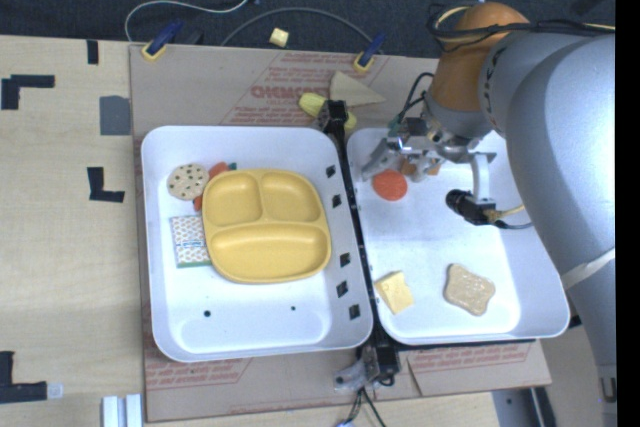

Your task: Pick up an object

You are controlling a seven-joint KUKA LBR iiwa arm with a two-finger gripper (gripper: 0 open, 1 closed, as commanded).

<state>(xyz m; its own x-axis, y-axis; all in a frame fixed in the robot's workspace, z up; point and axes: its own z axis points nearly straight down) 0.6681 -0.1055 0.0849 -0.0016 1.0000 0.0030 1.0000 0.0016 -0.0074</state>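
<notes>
Over the right-hand shallow white bin, the grey arm with its orange wrist band reaches in from the right and sets its two-finger gripper low above the bin's far left corner. Directly beneath it lies a small round red-orange piece, the object nearest the tool and the likely target of the pick; whether the fingers are spread or closed cannot be told, since the wrist hardware overlaps them at this slant, and the red piece rests on the bin floor with nothing visibly clamped on it. Two other candidates lie well apart near the front wall of the same bin: a pale yellow cheese-like wedge by the central divider and a tan slice of toy bread to its right. The left-hand white bin carries a yellow three-compartment plastic plate, with a round speckled cookie and a small patterned rectangular card just beside its left rim, away from the arm's reach on this attempt. The red piece's position close to the corner wall suggests that a descent has little margin on that side, so a finger could strike the rim or nudge the piece away. The grasp is judged not yet made.
</notes>
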